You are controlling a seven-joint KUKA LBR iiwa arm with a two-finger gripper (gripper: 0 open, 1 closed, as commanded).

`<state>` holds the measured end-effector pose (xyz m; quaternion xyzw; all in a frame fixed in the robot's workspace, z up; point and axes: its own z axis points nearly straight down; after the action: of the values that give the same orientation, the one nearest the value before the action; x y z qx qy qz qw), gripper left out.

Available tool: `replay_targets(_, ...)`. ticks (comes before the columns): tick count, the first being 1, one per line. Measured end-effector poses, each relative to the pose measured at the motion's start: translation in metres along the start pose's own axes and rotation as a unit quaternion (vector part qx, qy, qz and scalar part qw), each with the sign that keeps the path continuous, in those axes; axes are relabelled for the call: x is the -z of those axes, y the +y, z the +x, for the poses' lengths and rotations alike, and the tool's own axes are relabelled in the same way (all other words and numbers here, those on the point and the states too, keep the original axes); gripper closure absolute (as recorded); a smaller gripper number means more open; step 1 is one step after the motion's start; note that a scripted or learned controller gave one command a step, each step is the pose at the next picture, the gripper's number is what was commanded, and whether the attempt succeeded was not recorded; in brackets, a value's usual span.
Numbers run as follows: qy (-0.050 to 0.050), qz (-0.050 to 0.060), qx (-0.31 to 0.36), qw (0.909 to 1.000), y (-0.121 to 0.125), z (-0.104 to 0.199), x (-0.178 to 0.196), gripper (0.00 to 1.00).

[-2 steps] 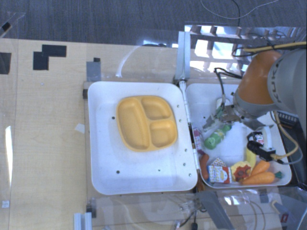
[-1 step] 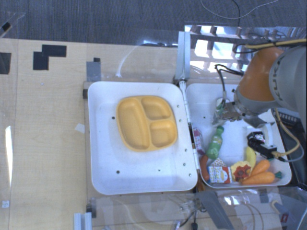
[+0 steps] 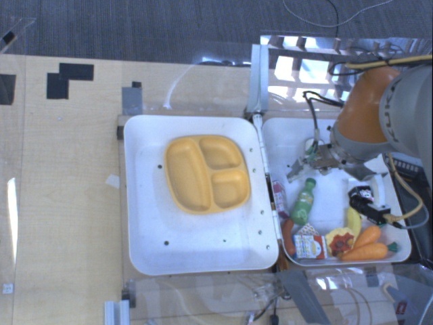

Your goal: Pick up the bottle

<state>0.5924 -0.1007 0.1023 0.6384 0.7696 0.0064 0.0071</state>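
Two bins: left bin carries a yellow divided plate near its middle; right bin carries the clutter I must work in.
Bottle: green bottle with a white cap, lying in the right bin, cap toward 12 o'clock, body toward 6, slightly tilted.
Neighbours: small carton at its 6 o'clock, just beside; carrots at 4 o'clock, near; banana at 3 o'clock, apart; a red thing against the bin's left wall at 7 o'clock.
Why it lies so: I judge it was dropped in loose with the rest, so it rests on its side, neck pointing up toward me.
Pincer: my pincer hangs at the bottle's 12 o'clock, just above the cap.
Grip state: fingers are too blurred to tell whether apart or together; nothing visibly clamped.
Contact: touching the cap or just clear of it, I cannot say.
Next: likely a descent over the neck, a narrow, round target that could roll.
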Motion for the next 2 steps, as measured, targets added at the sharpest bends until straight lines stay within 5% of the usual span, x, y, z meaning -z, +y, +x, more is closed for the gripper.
replay_targets(1,0.000,0.002,0.112,0.9937,-0.036,0.005,-0.011,0.00)
replay_targets(2,0.000,-0.002,0.113,0.9936,-0.033,0.006,0.001,1.00)
